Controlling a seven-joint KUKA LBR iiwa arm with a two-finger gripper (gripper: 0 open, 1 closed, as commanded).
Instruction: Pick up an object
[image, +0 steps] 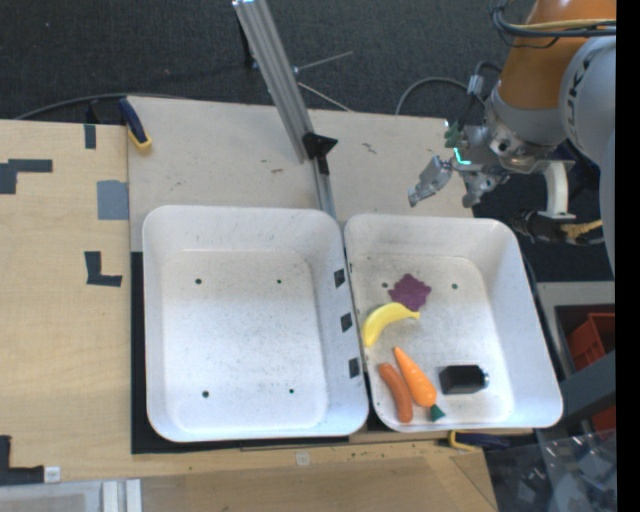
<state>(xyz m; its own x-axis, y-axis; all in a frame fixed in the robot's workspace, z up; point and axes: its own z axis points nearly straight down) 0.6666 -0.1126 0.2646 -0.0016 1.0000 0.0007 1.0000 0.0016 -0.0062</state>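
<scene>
From the camera above the surface (230, 150) we see the hand (432, 184) hanging over the far rim of the right bin (520, 290), just outside it, with nothing between its fingers. Whether those fingers are apart or together we cannot tell at this size and angle.

The things to pick all lie in the near half of the right bin: a purple piece (410, 291), a banana (387, 321) just in front of it, two carrots (405, 382) side by side and nearly touching, and a black block (463, 379) just to their right. The left bin (240, 320) holds nothing to grasp.

We judge the crowding to be the main risk. The carrots lie so close that fingers coming down on one may strike the other and push both aside, or close on the pair and slip. The banana's curve could roll out of a pinch. The black block sits near the wall, so a finger could catch the bin there.
</scene>
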